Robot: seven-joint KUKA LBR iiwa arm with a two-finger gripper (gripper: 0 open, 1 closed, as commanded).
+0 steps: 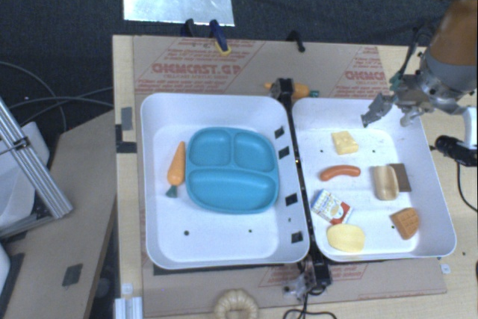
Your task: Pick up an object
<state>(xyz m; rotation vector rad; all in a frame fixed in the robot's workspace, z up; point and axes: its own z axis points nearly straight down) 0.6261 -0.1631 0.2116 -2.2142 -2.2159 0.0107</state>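
Observation:
My gripper [391, 111] hangs over the far edge of the right bin [429, 183], fingers [373, 114] spread open with nothing between them. Below it in that bin lie a yellow cheese cube [344, 142], a red sausage [340, 173], a tan scoop-shaped piece with a brown end [388, 181], a small red, white and blue packet [330, 206], a pale yellow round piece [346, 237] and an orange-brown bread piece [405, 223]. The cheese cube is the nearest, a little to the gripper's lower left.
The left bin [160, 160] holds a blue divided plate [229, 169] and a carrot [175, 165] lying beside its left edge. A black divider [297, 160] runs between the bins. Cardboard [246, 63] lies under both.

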